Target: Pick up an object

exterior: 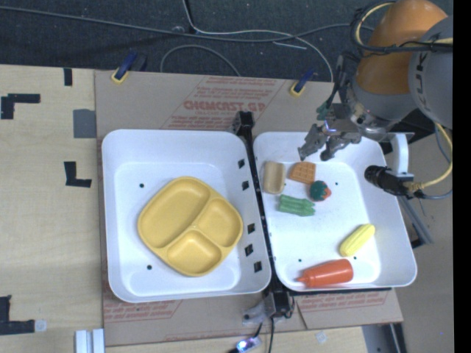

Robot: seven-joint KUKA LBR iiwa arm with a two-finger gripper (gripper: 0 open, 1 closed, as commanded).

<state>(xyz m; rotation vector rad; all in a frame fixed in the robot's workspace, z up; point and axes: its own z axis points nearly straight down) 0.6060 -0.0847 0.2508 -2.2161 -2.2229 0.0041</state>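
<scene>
Light wooden bench [44, 219], dotted with black angular marks on the left side. Spread across the middle, a brown cardboard sheet [221, 101] with red printing, held at its far edge by two clips, yellow and perhaps blue [125, 68] [302, 83]. On the cardboard, two shallow white bins side by side: left bin [121, 149] and right bin [394, 259], touching along a black clipped seam. Dark cables [221, 35] trailing across the far side. At the near left corner, a small pale bracket [90, 340], hard to make out.
</scene>
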